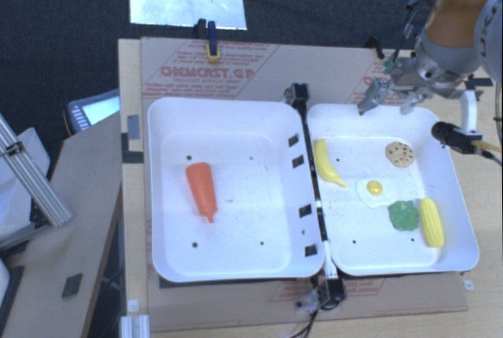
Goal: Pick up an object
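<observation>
My gripper (391, 99) hangs above the far rim of the right bin (456, 207), its two fingers spread open with nothing between them. Below it in that bin lie a yellow banana (326, 163), a cookie (399, 153), a fried egg (374, 191), a green leafy piece (404, 215) and a corn cob (431, 222). An orange carrot (201, 189) lies alone in the left bin (169, 120). The gripper is well apart from all of them.
A black divider with clips (309, 171) runs between the two bins. A yellow-and-black clamp (211, 40) sits at the far edge of the cardboard sheet. A black cable fitting (452, 135) juts over the right bin's far right rim.
</observation>
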Controlling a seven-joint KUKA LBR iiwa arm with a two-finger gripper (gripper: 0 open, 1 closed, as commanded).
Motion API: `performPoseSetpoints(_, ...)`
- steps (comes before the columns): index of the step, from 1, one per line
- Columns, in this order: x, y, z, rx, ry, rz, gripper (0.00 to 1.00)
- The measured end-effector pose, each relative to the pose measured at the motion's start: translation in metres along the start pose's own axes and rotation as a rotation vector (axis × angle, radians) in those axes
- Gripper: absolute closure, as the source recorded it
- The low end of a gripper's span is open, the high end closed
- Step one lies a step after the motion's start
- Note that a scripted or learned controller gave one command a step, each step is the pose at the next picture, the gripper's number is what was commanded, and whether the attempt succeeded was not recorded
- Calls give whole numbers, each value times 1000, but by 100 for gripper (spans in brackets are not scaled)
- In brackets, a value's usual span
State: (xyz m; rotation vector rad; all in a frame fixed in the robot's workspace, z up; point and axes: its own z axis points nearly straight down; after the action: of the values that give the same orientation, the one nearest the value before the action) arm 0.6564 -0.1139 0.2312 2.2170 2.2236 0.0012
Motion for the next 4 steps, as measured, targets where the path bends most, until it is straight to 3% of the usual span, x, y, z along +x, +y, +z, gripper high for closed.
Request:
performPoseSetpoints(1,0,1,-11,-4,0,-3,100)
performPoseSetpoints(2,-48,10,-47,-5,-2,4,100)
performPoseSetpoints(3,-45,10,-45,-2,-1,0,0)
performPoseSetpoints(4,-45,11,-57,-6,-2,-3,100)
